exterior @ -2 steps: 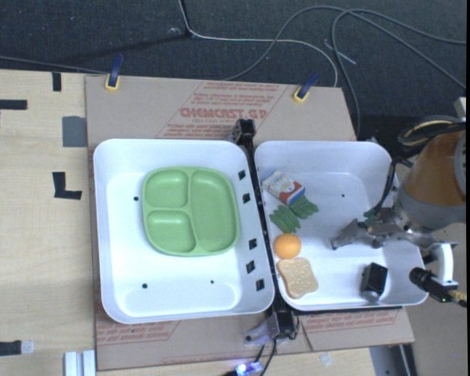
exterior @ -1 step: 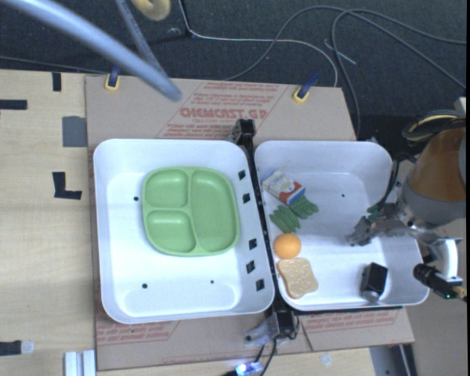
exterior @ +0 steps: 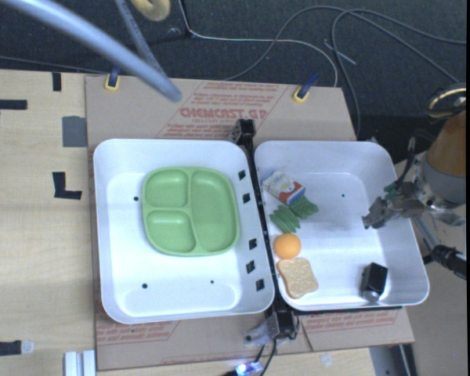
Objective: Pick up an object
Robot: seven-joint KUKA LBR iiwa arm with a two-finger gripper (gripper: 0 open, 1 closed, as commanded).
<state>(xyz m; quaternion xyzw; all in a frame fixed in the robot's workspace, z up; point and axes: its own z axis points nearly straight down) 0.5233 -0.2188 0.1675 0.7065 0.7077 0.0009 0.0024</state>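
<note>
The right bin (exterior: 341,163) holds a small white, red and blue box (exterior: 283,187), a green pea-pod piece (exterior: 292,213), an orange ball (exterior: 287,246), a slice of toast (exterior: 298,276) and a black block (exterior: 374,281) in its near right corner. My gripper (exterior: 376,215) hangs over the right side of this bin, just inside its right wall. It is well to the right of the box and the pods, and above the black block. I see nothing in its grasp.
The left bin (exterior: 113,210) holds a green divided plate (exterior: 191,211). A black clip row (exterior: 252,210) runs along the seam between the bins. Cables (exterior: 329,45) lie on the dark surface behind the bench.
</note>
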